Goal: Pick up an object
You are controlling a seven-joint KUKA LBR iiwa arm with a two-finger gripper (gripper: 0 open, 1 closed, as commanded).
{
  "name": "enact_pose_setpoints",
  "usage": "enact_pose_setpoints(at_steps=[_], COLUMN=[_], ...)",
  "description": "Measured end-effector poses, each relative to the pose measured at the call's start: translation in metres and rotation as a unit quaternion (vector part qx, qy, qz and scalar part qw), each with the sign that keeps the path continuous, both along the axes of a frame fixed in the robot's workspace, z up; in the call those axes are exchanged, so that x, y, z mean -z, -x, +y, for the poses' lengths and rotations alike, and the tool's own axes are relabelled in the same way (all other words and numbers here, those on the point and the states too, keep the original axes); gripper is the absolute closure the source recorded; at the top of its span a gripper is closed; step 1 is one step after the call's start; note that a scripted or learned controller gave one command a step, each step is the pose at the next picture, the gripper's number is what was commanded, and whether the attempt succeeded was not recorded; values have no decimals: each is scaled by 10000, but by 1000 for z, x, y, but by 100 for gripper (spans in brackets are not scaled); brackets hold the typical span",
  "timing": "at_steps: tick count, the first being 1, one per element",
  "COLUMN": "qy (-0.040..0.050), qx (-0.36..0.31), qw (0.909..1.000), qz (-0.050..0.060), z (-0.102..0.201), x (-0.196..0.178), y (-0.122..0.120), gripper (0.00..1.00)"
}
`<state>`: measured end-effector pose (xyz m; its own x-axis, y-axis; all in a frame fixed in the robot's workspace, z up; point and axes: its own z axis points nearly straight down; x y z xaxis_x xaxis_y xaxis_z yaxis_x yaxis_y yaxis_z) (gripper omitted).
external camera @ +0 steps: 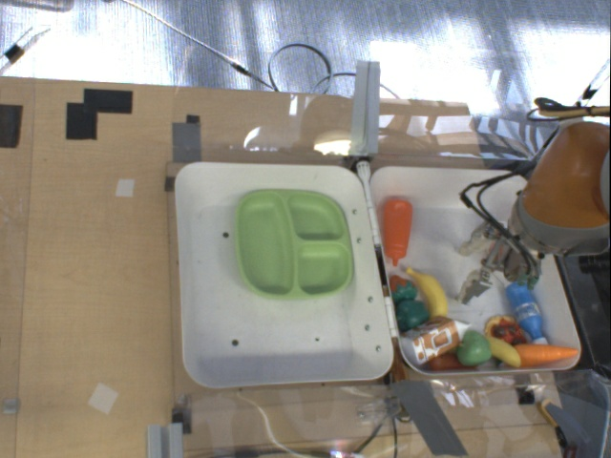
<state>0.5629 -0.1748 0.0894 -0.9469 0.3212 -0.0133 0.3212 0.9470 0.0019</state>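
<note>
**Bottle just beside the open pincer, in the crowded bin**

Bottle (524,307), blue, lies in the bin (449,187) at the view's right, close to that bin's right wall and toward its near end. Seems to be a small toy bottle of plastic, smooth and round, with a paler part at its lower end; too small to tell if this is a cap or a label.

Hangs over the same bin: the pincer (495,273), under the grey arm (563,194) with the orange band. Seems open, with its two fingers (474,284) spread and nothing between them, though the metal parts are small and hard to read.

From the pincer, lies just to the lower right in the view, very near, perhaps partly under the wrist. Runs with its long axis from the far side of the bin toward the near side, a little tilted to the right. Probably calls for a short shift toward the right wall and a grip across the narrow body, not along the length.

Other candidates near: a banana (432,292) on the pincer's other side, a little farther away; a carrot (546,355) by the bin's near rim, just beyond the bottle's lower end. Could slip or roll under closing fingers, being round. Leaves little room for the outer finger beside the wall.

Holds only a green plate (293,241): the other bin (212,337), well apart from the pincer.
</note>
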Motion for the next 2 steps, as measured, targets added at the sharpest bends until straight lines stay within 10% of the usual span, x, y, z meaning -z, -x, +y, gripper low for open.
enact_pose_setpoints(at_steps=[1,2], qy=[4,14], qx=[-312,-324], qw=[9995,9995], qz=[10,-40], z=[-31,-30], x=[1,-13], y=[-52,-56], gripper=[0,100])
